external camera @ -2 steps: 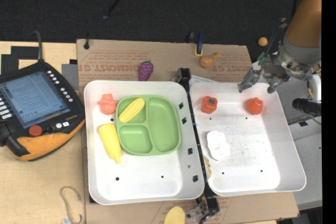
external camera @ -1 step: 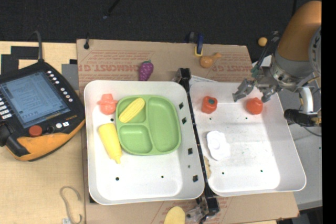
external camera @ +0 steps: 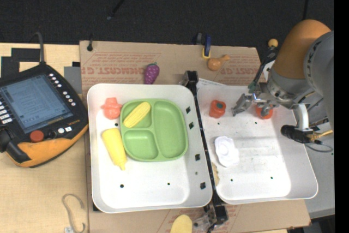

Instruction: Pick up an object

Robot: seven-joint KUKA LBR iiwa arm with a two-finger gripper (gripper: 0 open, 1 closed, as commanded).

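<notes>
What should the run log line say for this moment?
arm: over right bin | pincer: above bin floor, nothing between fingers | nearest: orange-red cup, apart | also: white object

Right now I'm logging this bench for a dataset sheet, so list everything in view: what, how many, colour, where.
Bins: two, white, side by side on the bench.
Divided plate: one, green, left bin.
Corn cob: one, yellow, in the plate's upper left compartment.
Yellow toy: one, left bin, left of the plate.
Pink toy: one, left bin, upper left corner.
Red cylinder: one, right bin, upper left.
White object: one, right bin, near the left wall.
Red item: one, right bin, next to the gripper.
Grapes: one, purple, on cardboard behind the bins.
Pear: one, orange-tan, on cardboard.
Teach pendant: one, black and orange, left.
Arm: one, grey with orange.
Gripper: one, over the right bin.
</notes>
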